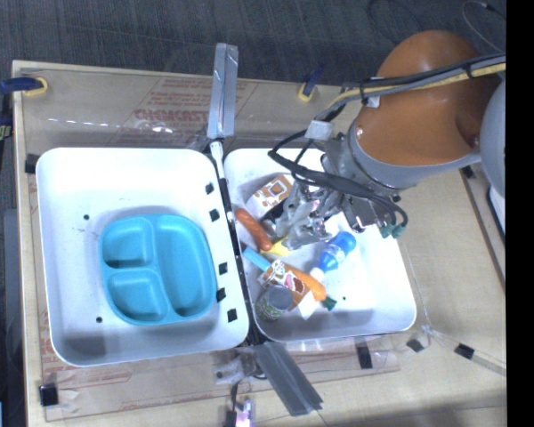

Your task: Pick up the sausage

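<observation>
Dark carpet surrounds a pale wooden bench [445, 238] on which two shallow white bins sit side by side, touching along their inner rims. From the right, the arm [418, 105] reaches over the right bin [383, 305], its orange band bulging above the wrist, with black cables looping around it. The gripper [307, 219] hangs low over the clutter in the upper middle of this bin; whether it is open or closed cannot be told, since the metal parts and cables blur together there.

Just left of the gripper, close beside it, lies the sausage [252, 227], an orange-brown stick set on a slant near the bin's left wall. Nothing shows it caught by the gripper. Above and slightly left of the gripper rests a small brown-and-white packet [274, 190]. To its lower right, near at hand, a blue bottle [335, 252] lies tilted. Below the gripper sits a jumble: an orange carrot-like piece [304, 282], a yellow-and-blue item [260, 258], and a round dark can [274, 302] near the bin's front.

Well apart to the gripper's left, the left bin [71, 176] holds a blue compartment tray [157, 269].
</observation>
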### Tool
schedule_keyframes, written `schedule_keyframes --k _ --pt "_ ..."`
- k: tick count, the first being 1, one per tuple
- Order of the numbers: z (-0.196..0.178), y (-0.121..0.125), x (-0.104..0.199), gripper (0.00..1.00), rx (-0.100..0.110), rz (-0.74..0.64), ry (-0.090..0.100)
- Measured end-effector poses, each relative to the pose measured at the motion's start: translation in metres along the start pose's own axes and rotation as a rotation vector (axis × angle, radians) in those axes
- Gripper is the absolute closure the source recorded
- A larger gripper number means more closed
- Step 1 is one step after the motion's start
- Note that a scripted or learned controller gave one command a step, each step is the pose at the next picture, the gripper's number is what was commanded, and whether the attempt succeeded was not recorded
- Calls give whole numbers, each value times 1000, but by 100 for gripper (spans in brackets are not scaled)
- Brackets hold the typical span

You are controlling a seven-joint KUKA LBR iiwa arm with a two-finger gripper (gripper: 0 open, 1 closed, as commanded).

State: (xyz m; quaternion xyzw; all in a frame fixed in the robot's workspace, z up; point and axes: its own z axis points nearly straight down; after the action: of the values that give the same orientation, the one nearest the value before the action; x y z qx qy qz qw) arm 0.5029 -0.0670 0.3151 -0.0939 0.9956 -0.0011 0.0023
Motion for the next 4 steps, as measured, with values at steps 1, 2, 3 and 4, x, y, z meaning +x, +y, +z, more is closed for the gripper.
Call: schedule_keyframes --k 1,2,3,4 --pt "124 113 -27 100 -3 -162 5" --pt "52 170 -125 100 -2 -169 1" --pt "45 213 -84 100 -3 -353 4" --pt "69 239 -68 100 -3 -432 2"
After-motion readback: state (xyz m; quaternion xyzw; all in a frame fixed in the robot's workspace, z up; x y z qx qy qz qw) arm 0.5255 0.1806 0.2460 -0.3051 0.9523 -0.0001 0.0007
